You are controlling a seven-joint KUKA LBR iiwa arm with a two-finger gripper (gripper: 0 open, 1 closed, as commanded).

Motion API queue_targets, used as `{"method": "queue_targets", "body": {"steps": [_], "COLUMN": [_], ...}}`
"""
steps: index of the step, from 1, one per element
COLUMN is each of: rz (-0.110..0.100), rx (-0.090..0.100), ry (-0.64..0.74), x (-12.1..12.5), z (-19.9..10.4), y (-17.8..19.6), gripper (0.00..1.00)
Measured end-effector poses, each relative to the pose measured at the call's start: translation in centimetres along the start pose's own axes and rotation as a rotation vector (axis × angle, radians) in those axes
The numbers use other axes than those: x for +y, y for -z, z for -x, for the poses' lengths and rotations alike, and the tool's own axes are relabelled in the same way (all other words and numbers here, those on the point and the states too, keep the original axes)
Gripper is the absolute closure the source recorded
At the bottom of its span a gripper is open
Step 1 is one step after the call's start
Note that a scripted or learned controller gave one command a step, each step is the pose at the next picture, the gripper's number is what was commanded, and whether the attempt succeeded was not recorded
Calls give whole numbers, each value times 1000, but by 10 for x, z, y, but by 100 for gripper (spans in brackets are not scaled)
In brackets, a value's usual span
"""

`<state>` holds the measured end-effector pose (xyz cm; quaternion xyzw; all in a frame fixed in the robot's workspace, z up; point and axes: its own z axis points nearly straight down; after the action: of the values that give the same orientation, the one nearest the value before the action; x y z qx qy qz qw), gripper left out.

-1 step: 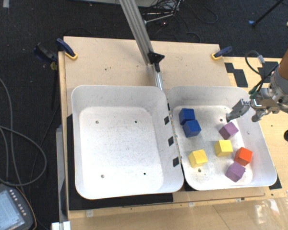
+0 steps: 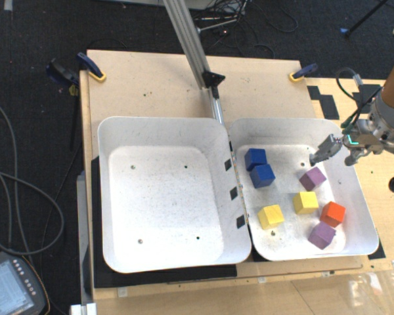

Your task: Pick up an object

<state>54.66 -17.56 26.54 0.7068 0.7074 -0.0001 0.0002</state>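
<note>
From my remote station I saw the counter (image 2: 157, 77) carrying two shallow white bins side by side. The left bin (image 2: 111, 176) showed only its speckled floor. The right bin (image 2: 282, 153) held seven blocks. Two blue blocks sat touching near its left wall, one (image 2: 255, 157) just behind the other (image 2: 263, 174). A yellow block (image 2: 272, 215) lay in front of them, closer to the front rim. A second yellow block (image 2: 306, 202) lay near the bin's middle, with a purple block (image 2: 312, 178) just behind it. An orange block (image 2: 333, 212) stood to the right of that second yellow block, and another purple block (image 2: 322, 234) sat just in front of the orange one, near the front right corner. The arm (image 2: 389, 107) entered from the right, over the right bin's far right edge. The hand (image 2: 333, 147) hung above the rear right part of that bin, behind the rear purple block and apart from every block. One grey finger (image 2: 325, 149) pointed down and to the left toward the bin floor. I could not tell whether the fingers stood apart or together, and I saw no block between them. Two blue-and-yellow clamps (image 2: 92, 67) gripped the counter's rear corners, and a slanted metal pole (image 2: 187, 35) rose from behind the bins.
</note>
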Motion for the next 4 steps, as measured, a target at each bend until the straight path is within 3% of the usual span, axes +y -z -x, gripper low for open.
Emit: {"method": "queue_targets", "body": {"steps": [2, 3, 4], "rz": [-4, 10, 14], "rx": [1, -8, -7], "ry": [-1, -4, -3], "x": [9, 10, 11], "z": [2, 9, 8], "y": [-90, -146, -133], "gripper": [0, 0, 100]}}
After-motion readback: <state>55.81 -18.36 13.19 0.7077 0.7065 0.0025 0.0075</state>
